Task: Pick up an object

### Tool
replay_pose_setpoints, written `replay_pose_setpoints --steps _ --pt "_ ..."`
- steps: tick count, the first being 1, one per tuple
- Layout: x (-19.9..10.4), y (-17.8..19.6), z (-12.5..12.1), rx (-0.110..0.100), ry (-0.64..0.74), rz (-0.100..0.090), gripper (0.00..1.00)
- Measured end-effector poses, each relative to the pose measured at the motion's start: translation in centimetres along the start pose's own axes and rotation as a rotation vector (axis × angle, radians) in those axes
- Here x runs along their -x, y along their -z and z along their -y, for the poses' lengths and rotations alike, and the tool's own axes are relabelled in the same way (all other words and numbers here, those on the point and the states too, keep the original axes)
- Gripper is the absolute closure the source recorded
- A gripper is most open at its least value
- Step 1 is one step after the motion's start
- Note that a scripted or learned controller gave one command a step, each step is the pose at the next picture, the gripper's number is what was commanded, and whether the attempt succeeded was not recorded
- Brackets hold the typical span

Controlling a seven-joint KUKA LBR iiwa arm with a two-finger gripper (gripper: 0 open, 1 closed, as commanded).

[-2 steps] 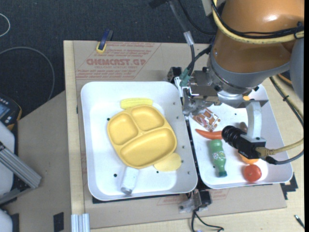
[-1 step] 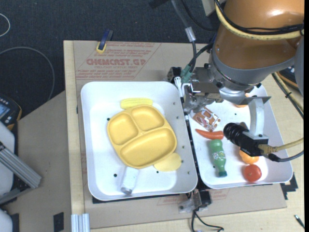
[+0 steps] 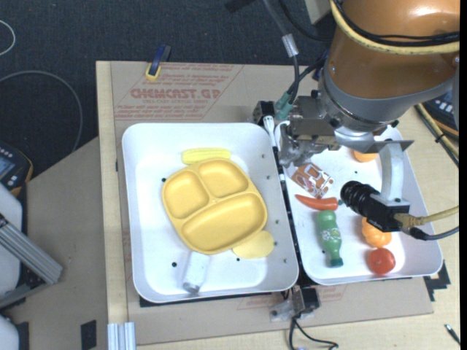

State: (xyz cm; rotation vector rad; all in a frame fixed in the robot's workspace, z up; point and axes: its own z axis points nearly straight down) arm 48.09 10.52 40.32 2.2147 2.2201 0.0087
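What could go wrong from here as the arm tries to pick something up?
The gripper hangs right by the right bin's wall next to the left bin, so a descent may strike that rim. Just below it in the view, the clear packet, red pepper and green bottle lie crowded together; a grab might slip off or drag a neighbour.

The arm (image 3: 398,64) is bulky and rounded. Most of what I see is a glossy orange band (image 3: 401,17) that catches the light, with a smooth grey collar (image 3: 365,106) beneath it. Thin black and yellow cables (image 3: 341,17) hug the band's edge. A dark cable (image 3: 295,63) with a pale connector runs down toward the wrist. The gripper (image 3: 294,148) is a boxy block of dull grey metal, with a touch of green at its side.
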Motion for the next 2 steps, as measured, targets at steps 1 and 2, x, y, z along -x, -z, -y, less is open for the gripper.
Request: replay_pose_setpoints --steps 1,2 --pt "-0.1 1.0 -0.1 0.003 0.001 0.000 1.00" --pt "-0.1 2.0 -0.1 0.005 0.002 0.000 1.00"
